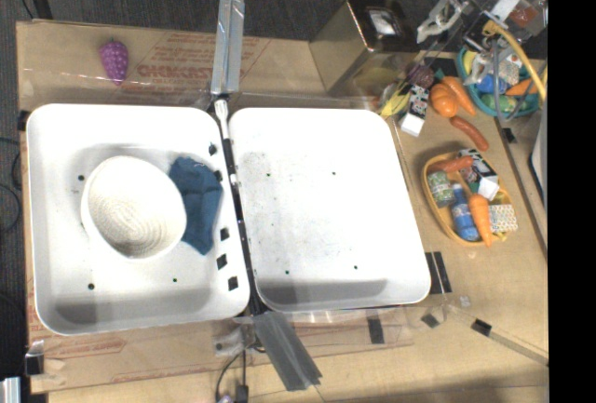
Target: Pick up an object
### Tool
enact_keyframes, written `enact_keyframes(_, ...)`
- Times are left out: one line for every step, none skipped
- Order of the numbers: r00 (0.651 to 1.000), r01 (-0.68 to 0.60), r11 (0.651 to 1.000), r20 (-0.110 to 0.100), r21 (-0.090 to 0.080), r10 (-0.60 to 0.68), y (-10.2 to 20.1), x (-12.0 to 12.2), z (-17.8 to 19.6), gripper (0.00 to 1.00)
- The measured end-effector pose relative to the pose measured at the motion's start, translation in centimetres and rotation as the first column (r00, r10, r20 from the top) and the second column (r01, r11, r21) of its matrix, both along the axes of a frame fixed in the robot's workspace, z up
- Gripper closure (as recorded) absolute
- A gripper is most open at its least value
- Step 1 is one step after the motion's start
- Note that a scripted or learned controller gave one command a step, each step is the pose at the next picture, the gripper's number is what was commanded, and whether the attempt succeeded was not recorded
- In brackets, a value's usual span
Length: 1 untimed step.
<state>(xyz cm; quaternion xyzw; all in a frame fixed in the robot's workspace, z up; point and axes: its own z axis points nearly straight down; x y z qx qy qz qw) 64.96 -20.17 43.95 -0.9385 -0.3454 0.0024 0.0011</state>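
White bins number two on my table (pixel 84 345): the left bin (pixel 56 308) holds one woven cream hat (pixel 135 206) touching one blue cloth (pixel 200 201); the right bin (pixel 326 289) sits beside it. One purple object (pixel 115 60) lies outside. My pincer (pixel 447 15) is top right, its opening beyond telling.

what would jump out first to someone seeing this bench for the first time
Most likely the round cream woven hat in the left bin, with a crumpled blue cloth touching its right edge. Next, the heap of colourful small toys in a yellow basket on the bench right of the right bin, and a lone purple grape-like toy on the cardboard behind the left bin.
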Motion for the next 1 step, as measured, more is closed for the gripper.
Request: enact_keyframes(0.937, -0.349, 0.937, -0.001, 0.004, 0.349, -0.11, -2.18, -9.13, 0.00)
